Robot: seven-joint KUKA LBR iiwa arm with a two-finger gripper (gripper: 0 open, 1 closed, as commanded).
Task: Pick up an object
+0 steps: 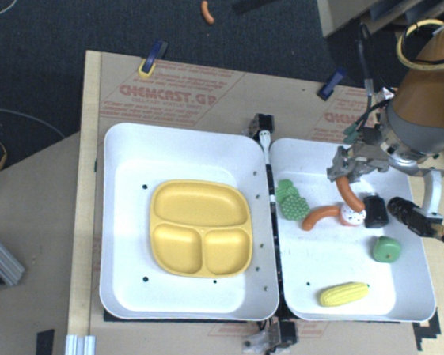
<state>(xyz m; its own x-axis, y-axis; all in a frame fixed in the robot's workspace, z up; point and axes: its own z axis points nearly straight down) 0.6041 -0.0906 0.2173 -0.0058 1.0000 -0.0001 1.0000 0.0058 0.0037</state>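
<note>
Okay, nearest the cam: a black connector sits at the front edge btwn the two bins, w/ a dark cable trailing off the bottom. Next back, in the view-right bin, a yellow corn cob lies near the front rim, tilted slightly, well apart from the rest. Behind it and toward the right wall is a green round piece, on its own. The view-left bin holds one thing, a yellow divided tray w/ three compartments, lying flat approx in the middle. Farther back in the right bin, a curved orange sausage lies just beside a green bumpy piece that sits near the wall shared w/ the left bin. At the sausage's right end is a small white piece, touching or nearly so, and just right of that a small black block. The task obj here is the red-orange sausage: it slants down from under the gripper to the white piece, its upper end right at the claw. Can't tell if the claw is open, closed or gripping it, since that end is hidden. The grey arm w/ its orange band comes in from the right over the bin's far corner. Beyond the bins, the board has red lettering, w/ a clamp on its far edge at left and another clamp at right. Farthest off, a small orange bit lies on the dark floor.
</note>
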